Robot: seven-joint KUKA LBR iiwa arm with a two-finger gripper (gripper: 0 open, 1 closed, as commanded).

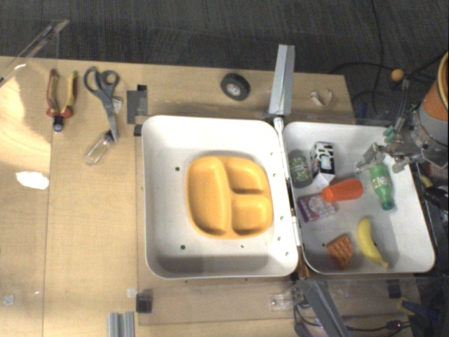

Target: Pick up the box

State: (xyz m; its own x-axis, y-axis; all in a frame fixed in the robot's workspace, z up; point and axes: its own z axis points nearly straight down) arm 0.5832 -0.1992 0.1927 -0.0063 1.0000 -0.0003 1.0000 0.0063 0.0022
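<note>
Yellow tray (228, 194) in left bin (163, 188); box (323, 157) in right bin (414, 248).

Left bin (161, 188) holds divided tray (229, 194). Right bin (410, 248) holds box (323, 157), can (300, 168), bottle (381, 185), banana (370, 242). Scissors (105, 97) on bench, left of bins.

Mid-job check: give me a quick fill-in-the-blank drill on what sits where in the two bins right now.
1. The yellow divided tray lies in the ____ bin of the camera view.
2. The banana lies near the front of the right bin, and the bottle behind it is coloured ____.
3. The small black-and-white box lies in the same bin as the ____ capsule-shaped toy.
4. The scissors lie on the bench, ____ both bins.

Missing words: left; green; orange; outside
</note>
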